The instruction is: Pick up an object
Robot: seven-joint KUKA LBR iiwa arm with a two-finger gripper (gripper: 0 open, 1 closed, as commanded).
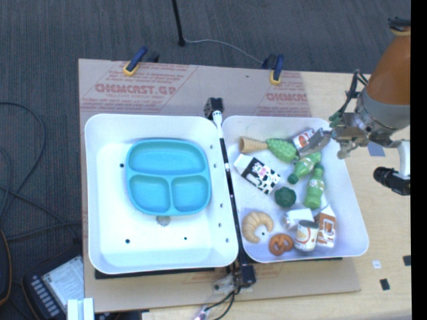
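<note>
Presently, the contents on view are:

1. Left shallow white plastic bin (100, 199), centre-left of the frame: holds a light blue three-compartment plastic tray (168, 177) lying flat, with a small greyish object (162, 220) touching its lower edge.
2. Right shallow white plastic bin (353, 239), centre-right of the frame, touching the left bin along a black seam: holds the loose items below.
3. Tan toy ice-cream cone (252, 145), upper left of this bin, lying on its side.
4. Bumpy green toy vegetable (282, 149), just right of the cone.
5. Two green toy bottles (313, 189), right-centre, one above the other.
6. Black-and-white cow-patterned carton (259, 175), tilted, left-centre.
7. Dark green round toy (285, 197), just right of the carton.
8. Golden toy croissant (257, 223), lower left.
9. Orange-brown toy pretzel (281, 244), bottom, beside the croissant.
10. Red-and-white small packages (319, 231), lower right corner, crowded together.
11. Grey two-finger gripper (325, 141), upper right of the frame, below the arm's orange band (395, 65): over the bin's upper right corner, beside a red-and-white can (304, 138); whether its fingers are spread or pressed together cannot be told, and nothing is seen held.
</note>
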